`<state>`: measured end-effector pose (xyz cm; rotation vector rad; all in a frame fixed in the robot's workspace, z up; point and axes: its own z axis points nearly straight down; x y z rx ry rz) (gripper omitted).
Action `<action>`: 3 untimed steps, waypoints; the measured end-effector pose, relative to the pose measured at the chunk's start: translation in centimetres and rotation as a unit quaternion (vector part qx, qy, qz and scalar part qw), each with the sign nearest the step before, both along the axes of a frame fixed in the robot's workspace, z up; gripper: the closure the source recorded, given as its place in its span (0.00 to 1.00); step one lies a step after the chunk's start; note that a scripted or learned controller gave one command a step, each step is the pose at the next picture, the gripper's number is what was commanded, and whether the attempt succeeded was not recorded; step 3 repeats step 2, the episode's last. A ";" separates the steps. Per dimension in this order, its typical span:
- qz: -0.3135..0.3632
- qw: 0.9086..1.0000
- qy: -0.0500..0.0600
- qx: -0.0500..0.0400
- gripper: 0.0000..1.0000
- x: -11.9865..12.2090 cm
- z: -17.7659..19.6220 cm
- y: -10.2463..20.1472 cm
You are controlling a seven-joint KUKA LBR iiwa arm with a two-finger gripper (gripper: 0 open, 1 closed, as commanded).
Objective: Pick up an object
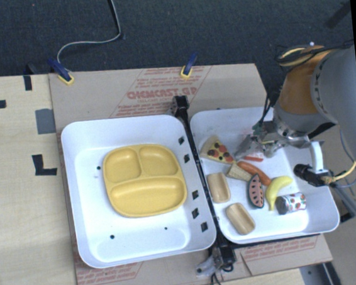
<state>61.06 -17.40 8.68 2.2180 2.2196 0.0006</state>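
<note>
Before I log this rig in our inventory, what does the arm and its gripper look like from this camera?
The arm is bulky and rounded, grey, with a broad orange band above the wrist. Below the band, the gripper is dark metal with thin grey fingers. A white bracket carrying a black cylindrical piece juts from the wrist, and thin cables loop beside it.
</note>
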 end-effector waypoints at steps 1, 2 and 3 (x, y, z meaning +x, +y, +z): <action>0.000 1.000 -0.001 -0.001 1.00 0.0 1.0 -0.1; 0.001 1.000 0.000 0.001 1.00 -2.2 14.6 4.7; 0.001 1.000 0.000 0.001 1.00 -2.2 14.6 4.7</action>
